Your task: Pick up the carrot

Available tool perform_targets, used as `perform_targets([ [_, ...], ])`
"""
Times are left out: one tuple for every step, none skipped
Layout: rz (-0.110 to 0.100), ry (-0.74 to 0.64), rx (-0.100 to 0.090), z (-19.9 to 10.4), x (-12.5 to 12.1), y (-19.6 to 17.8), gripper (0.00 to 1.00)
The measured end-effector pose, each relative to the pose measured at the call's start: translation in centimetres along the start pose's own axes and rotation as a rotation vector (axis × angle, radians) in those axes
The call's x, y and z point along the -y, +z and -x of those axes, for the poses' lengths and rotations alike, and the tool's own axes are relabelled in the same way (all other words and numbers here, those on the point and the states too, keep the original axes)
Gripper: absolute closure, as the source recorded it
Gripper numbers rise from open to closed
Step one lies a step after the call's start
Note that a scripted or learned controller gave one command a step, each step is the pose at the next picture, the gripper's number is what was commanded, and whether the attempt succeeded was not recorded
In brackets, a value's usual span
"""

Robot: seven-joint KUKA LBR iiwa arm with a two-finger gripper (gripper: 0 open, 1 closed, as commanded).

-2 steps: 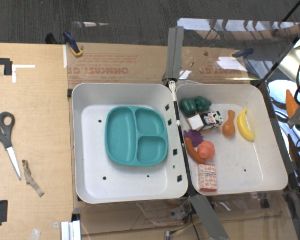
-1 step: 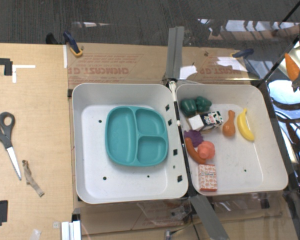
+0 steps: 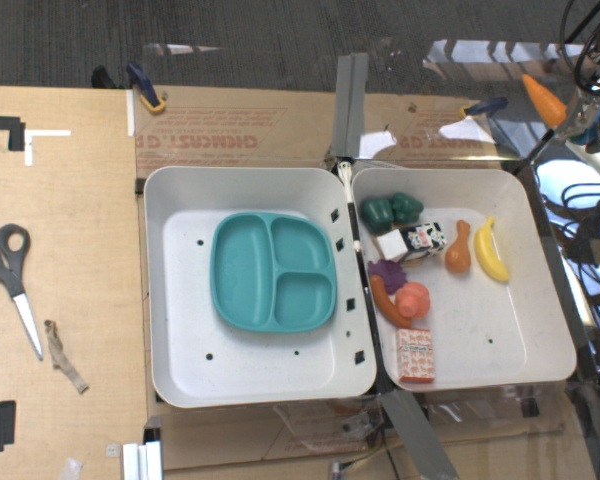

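Note:
The carrot (image 3: 386,302) is a short orange piece lying at a slant in the right bin (image 3: 540,368), close to that bin's left wall. A pink round fruit (image 3: 414,298) touches its right side and a purple piece (image 3: 386,272) sits at its upper end. Nothing is gripping the carrot. A part of the arm (image 3: 588,118) with cables shows at the upper right edge, outside the bins and far from the carrot.
The right bin also holds green peppers (image 3: 391,210), a cow-patterned carton (image 3: 423,238), an orange drumstick (image 3: 459,248), a banana (image 3: 492,252) and a small red box (image 3: 415,356). A teal divided plate (image 3: 274,271) lies in the left bin (image 3: 180,368). Scissors (image 3: 13,273) lie on the bench at left.

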State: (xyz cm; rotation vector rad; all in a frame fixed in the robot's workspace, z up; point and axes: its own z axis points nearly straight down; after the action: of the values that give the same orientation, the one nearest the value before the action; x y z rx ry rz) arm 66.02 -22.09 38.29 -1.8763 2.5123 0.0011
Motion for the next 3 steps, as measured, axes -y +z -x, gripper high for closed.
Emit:
perform_targets([
  [0.003,-0.210,0.000,-1.0,-3.4,6.6,1.00],
  [0.004,-0.236,-0.001,-3.0,-10.1,2.9,1.00],
  [0.004,-0.211,0.000,-0.6,-7.0,6.0,1.00],
])
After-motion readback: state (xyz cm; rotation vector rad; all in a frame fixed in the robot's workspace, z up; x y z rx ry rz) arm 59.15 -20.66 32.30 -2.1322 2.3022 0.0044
